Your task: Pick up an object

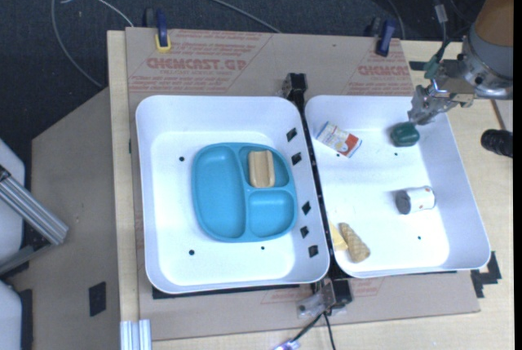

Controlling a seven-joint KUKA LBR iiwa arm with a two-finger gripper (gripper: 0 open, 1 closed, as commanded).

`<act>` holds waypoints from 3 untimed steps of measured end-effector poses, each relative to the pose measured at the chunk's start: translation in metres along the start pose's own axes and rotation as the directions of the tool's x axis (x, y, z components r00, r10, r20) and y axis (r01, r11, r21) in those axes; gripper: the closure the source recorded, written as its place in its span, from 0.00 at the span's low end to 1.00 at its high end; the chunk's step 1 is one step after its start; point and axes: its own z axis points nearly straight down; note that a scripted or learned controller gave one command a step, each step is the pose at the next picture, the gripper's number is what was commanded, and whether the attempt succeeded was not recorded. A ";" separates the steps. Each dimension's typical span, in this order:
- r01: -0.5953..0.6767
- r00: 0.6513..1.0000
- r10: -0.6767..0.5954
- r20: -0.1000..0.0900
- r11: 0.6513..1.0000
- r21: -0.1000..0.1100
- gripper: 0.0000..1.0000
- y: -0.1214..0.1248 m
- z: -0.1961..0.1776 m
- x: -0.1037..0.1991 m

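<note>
The claw (424,105) hangs over the right bin (457,201), just above a dark green object (404,135).

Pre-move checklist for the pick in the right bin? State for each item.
1. Gripper above the right bin: ok.
2. Nearest target, the green object, just below the gripper and apart from other items: ok.
3. Nothing held between the fingers: cannot tell.
4. Finger opening: cannot tell.
5. Grey and white cylinder and red and white packet out of the descent path: ok.
</note>
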 end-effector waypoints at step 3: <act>-0.002 1.000 0.002 0.000 1.000 0.004 1.00 -0.010 0.027 0.163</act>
